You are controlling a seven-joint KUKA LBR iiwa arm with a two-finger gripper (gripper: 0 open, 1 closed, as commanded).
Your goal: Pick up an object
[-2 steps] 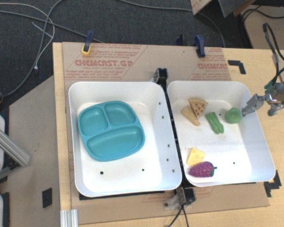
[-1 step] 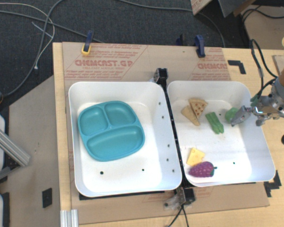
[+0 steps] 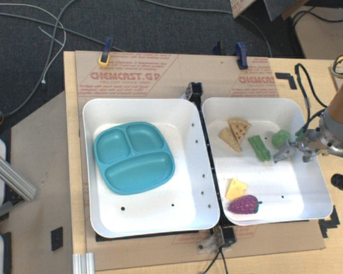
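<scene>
From my remote seat, starting at the left, I see the left bin holding a teal divided plate, lying flat and a little toward the bin's left half. Across the divider, the right bin carries the loose items: two tan waffle-like wedges overlapping near its upper left, a long green piece lying at a slant just right of them, and a rounder green piece beyond that. At the bin's lower left sit a yellow cheese wedge and, touching its lower edge, a purple grape bunch. Furthest right, the gripper reaches in over the bin's right side, its tip just beside the two green pieces. I cannot tell from here whether the claw is spread or closed, nor whether anything sits in it.
</scene>
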